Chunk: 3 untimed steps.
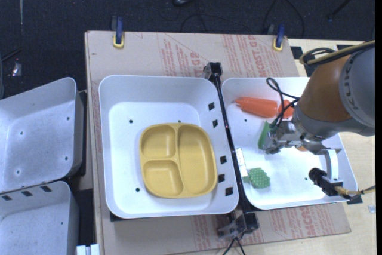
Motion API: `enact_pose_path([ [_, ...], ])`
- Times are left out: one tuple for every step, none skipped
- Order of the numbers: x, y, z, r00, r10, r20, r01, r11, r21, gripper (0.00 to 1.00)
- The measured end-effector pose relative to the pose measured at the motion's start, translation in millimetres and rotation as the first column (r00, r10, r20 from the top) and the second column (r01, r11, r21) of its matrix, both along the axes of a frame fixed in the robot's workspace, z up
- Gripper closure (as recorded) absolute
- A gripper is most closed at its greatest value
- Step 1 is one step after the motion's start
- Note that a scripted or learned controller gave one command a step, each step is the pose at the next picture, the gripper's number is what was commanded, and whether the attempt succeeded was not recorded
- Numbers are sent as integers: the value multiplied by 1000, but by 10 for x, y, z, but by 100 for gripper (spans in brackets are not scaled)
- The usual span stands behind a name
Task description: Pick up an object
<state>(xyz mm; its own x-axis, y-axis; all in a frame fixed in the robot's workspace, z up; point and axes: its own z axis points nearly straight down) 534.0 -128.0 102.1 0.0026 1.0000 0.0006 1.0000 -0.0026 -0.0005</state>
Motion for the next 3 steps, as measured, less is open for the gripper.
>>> enact_pose_path([
  [-28,62,442,1000,5,3,-5,1000,-1,100],
  [-56,68,1066,1000,5,6,-5,1000,-2,100],
  [-12,60,1493,1000,5,4,-5,1000,-2,100],
])
